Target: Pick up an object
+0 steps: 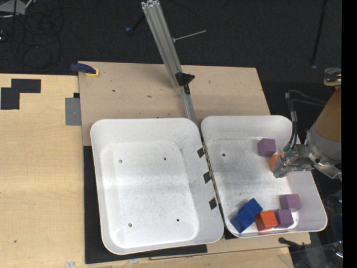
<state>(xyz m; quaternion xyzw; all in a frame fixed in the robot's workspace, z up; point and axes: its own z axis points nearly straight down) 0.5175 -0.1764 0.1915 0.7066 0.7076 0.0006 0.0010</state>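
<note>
- Reaches in from the right: arm (330, 128), with the gripper (280, 168) low over the right bin (228, 128), toward its right wall.
- Cannot tell whether the gripper is wide, narrow or holding anything; too small and dark against the bin.
- Just left of the gripper, touching or nearly so: an orange bit (273, 161), partly hidden. Likely the target, but cannot say it is gripped.
- Just beyond that, on the far side: a purple cube (266, 146), resting on the bin floor, apart from the gripper.
- Clustered in the near right corner, well apart from the gripper: blue block (246, 214), orange cube (268, 220), and two more purple blocks (288, 208), one behind the other.
- To the left, side by side with the right bin: left bin (111, 149), no part of this attempt.
- Progress, as a judgement: approach made, gripper at working height beside a candidate. No lift on show, nothing seen clear of the floor.
- Left to do: secure a grasp on one object, probably the orange bit, then raise it free of the bin.
- Risk: purple cube close by, so could be nudged or caught along with the target.
</note>
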